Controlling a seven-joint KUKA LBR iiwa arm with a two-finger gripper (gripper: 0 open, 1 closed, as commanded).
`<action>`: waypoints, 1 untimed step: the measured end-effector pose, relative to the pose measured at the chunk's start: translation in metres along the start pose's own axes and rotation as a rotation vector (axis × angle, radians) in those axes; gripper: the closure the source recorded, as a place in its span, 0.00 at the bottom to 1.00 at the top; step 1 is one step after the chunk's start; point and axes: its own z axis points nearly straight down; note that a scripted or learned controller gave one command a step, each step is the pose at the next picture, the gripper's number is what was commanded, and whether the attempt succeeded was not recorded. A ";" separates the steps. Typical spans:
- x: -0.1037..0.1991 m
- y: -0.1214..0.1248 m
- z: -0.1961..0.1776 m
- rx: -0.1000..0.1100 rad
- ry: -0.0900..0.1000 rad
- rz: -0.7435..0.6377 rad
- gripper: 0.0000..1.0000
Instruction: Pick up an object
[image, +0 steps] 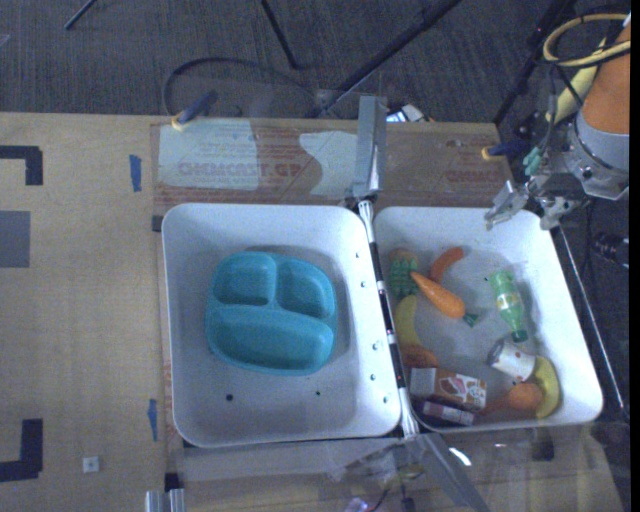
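Rt bin: carrot lies diagonal, tip lower-rt; hand above.

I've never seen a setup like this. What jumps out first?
The blue divided tray lying alone in the left bin. Next, the right bin with its jumble of toy food, an orange carrot near the middle. The end effector hangs over that bin's far right corner.

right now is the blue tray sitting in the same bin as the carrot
No, the blue tray lies in the left bin, while the carrot lies in the right bin.
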 end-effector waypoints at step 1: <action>0.027 -0.067 0.108 0.000 0.000 -0.125 0.00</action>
